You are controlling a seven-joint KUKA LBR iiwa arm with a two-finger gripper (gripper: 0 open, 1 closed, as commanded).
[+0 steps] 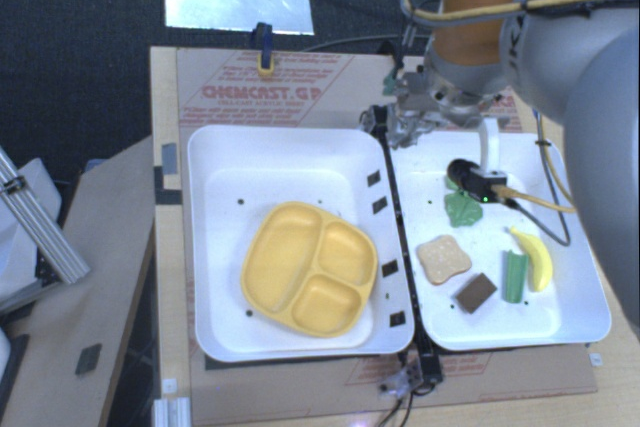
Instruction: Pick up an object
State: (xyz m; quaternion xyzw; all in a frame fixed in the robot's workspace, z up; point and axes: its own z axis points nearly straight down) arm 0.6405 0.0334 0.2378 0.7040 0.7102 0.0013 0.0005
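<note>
Camera view shows five loose candidates for the pick, all in the right bin point(560, 317), and the slice of toast point(443, 259) serves as a marker for the rest. A brown block point(475, 292) lies just beside the toast on its near right. A green stick point(514, 276) lies further right of the toast, with a banana point(533, 258) touching or nearly touching the stick's far side. A green leafy piece point(462, 209) lies just behind the toast. They lie flat and mostly apart, which I judge leaves room to come down on one without nudging another; the stick and banana pair looks the hardest to separate. The tool point(405, 123) hangs well behind the toast, over the bin's back left corner near the wall shared with the left bin point(230, 215), and nothing is seen in it. Whether it is wide or narrow I cannot tell from this angle. The arm point(580, 35) crowds the back right of the bin. Left of the toast, across the shared wall, a yellow divided plate point(310, 268) fills much of the other bin on the bench point(300, 90).
</note>
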